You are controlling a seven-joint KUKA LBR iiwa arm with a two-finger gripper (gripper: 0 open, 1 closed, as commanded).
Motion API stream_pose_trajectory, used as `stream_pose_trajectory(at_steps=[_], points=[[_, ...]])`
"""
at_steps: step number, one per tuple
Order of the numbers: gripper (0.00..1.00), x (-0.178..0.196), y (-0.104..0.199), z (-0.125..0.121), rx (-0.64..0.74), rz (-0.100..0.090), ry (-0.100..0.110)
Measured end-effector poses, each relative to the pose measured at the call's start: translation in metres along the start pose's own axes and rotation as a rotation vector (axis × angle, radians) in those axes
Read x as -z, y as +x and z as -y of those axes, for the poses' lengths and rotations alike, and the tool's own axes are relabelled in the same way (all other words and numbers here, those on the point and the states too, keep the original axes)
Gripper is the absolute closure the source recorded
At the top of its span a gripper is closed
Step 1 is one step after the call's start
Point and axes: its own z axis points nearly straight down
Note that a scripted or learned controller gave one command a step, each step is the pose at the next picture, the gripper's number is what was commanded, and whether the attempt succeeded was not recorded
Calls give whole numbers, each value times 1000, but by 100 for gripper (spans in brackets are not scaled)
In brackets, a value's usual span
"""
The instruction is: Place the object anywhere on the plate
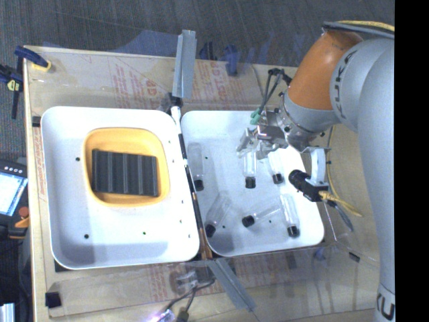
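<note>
Camera view: two-finger gripper [258,143] hovers over the right white bin [221,243], directly above a clear black-capped tube [250,170]; jaw state cannot be determined. Yellow plate with dark ribbed insert [125,172] sits left. Centre squarely before descending.

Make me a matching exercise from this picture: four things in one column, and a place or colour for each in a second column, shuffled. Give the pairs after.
Things:
1. plate
2. right bin
3. band
4. gripper

Places or colours:
A. orange, above the wrist
B. holds several clear tubes with black caps
C. yellow rim, dark ribbed centre, in the left bin
D. over the right bin's far part, near an upright tube

Pairs: 1-C, 2-B, 3-A, 4-D
</note>
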Motion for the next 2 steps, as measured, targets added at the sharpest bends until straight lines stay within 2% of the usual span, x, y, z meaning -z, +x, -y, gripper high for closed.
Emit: stream_pose_trajectory(at_steps=[1, 2], points=[[100, -16, 48, -22, 180, 1, -2], [100, -21, 143, -21, 359, 0, 1]])
